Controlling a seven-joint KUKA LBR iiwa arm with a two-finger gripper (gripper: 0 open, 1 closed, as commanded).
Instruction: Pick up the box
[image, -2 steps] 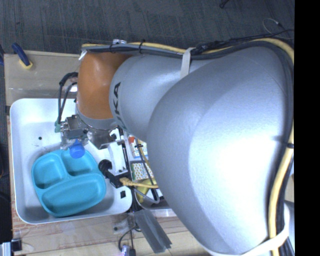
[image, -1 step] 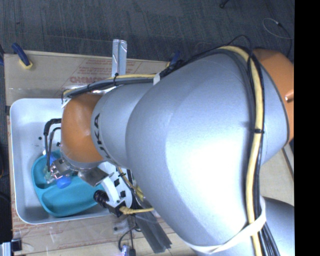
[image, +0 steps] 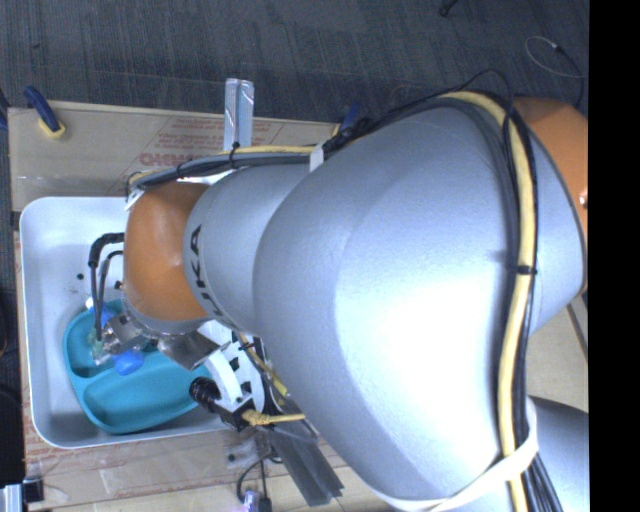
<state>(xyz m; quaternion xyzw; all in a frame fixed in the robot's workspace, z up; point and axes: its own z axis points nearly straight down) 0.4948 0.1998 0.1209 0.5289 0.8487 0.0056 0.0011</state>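
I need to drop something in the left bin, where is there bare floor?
Bare floor lies in the left bin along its far wall and left wall, up to the teal object. The near right part is crowded: the arm hangs over the teal object there.

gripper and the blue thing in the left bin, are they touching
Cannot tell. In the camera view the gripper overlaps the blue object in the left bin, but the wrist hides any contact.

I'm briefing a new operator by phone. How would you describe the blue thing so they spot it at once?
Start at the big grey arm and follow it down past its orange band into the left white bin. The blue thing lies in the bin's near corner, under the wrist. It is the one bright turquoise shape against white walls.
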